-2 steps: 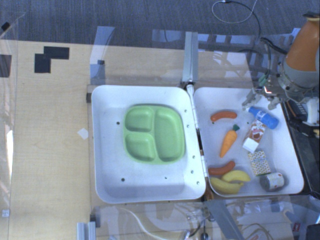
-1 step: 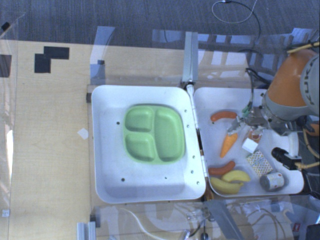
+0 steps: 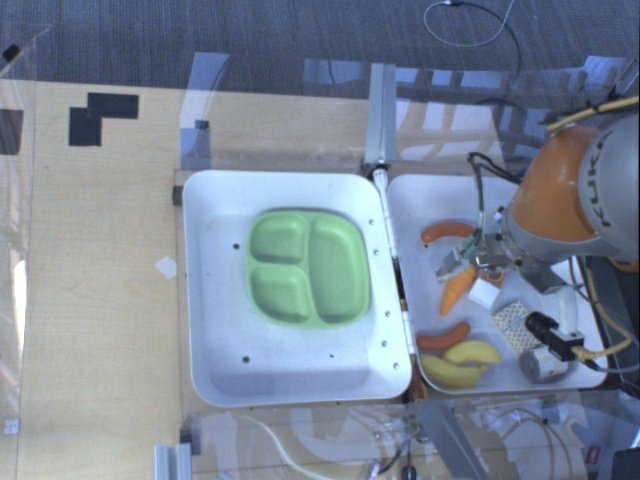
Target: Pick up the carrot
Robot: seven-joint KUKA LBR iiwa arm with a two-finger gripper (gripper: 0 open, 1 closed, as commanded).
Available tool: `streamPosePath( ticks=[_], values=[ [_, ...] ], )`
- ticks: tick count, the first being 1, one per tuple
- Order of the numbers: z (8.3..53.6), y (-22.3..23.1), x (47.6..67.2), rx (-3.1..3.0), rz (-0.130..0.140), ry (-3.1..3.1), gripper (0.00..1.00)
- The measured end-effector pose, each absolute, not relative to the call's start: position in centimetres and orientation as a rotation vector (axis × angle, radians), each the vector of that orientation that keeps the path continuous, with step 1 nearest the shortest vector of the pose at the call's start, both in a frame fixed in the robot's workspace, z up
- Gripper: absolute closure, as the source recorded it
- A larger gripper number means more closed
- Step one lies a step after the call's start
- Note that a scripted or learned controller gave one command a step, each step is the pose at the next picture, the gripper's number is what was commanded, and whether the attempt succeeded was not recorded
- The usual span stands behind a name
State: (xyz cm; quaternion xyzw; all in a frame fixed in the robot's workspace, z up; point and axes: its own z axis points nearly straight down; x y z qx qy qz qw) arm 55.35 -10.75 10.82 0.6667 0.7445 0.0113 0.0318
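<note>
The carrot point(image 3: 458, 288) is a short orange piece lying tilted in the right bin point(image 3: 410, 268), near its middle. My gripper point(image 3: 466, 260) comes in from the right and hovers right over the carrot's upper end, touching or nearly touching it. The grey wrist and orange band point(image 3: 550, 203) hide the bin's right part.
A red sausage point(image 3: 447, 232) lies just above the gripper, and another point(image 3: 442, 338) sits below the carrot beside a yellow banana point(image 3: 460, 365). A white block point(image 3: 485, 294), a patterned sponge point(image 3: 511, 320) and a grey cylinder point(image 3: 540, 364) lie lower right. The left bin point(image 3: 215, 348) holds a green divided plate point(image 3: 305, 268).
</note>
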Motion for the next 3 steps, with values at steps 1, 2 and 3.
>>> streamPosePath(
  ticks=[1, 2, 3],
  values=[
    [10.7, -12.0, 54.9, 1.864, 0.041, 2.463, 0.0],
    [10.7, -12.8, 55.7, 1.644, 0.023, 2.623, 0.0],
    [10.7, -13.5, 57.3, 1.387, 0.013, 2.767, 0.0]
  ],
)
